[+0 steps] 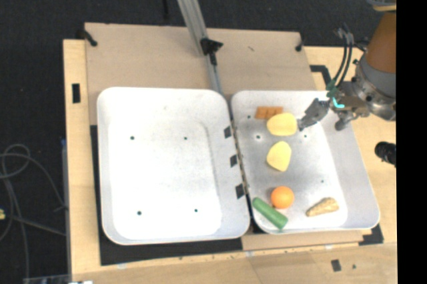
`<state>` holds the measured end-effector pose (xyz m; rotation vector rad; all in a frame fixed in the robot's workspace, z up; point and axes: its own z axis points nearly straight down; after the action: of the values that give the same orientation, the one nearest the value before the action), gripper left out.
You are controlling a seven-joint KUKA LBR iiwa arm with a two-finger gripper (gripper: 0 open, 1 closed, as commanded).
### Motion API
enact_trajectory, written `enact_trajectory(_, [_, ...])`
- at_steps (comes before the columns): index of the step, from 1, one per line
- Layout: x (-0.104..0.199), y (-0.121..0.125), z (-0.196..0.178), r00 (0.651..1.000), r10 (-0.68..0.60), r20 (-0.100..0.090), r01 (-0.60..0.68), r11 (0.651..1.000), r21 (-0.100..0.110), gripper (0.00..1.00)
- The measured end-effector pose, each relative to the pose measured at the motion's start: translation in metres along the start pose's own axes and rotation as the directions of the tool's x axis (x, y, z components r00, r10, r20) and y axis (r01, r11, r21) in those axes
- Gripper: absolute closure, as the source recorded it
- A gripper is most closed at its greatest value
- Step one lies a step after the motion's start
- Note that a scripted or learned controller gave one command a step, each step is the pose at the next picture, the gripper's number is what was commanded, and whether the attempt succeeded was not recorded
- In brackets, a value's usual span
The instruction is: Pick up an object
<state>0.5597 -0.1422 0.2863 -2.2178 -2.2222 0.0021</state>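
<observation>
Gripper (328,115) hangs over the right bin (347,173), near its upper right side; jaws spread, nothing between them. Bin contents: two yellow pieces (281,124), orange ball (282,197), green cylinder (269,213), tan wedge (322,207), brown block (269,113). Left bin (160,163) adjoins.

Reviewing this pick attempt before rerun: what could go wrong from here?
1. The tool sits just right of the upper yellow piece, which lies against the brown block; a close there may nudge both or catch neither.
2. The second yellow piece lies close below, so a descent between them could push one aside.
3. The green piece rests at the right bin's rim corner; fingers may strike the wall there.
</observation>
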Motion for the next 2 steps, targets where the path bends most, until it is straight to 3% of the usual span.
enact_trajectory(1, [0.000, 0.001, -0.002, 1.000, 0.001, 0.001, -0.001, 1.000, -0.004, 0.00])
enact_trajectory(2, [-0.001, 0.006, 0.059, 1.000, 0.004, 0.002, -0.004, 1.000, 0.002, 0.00])
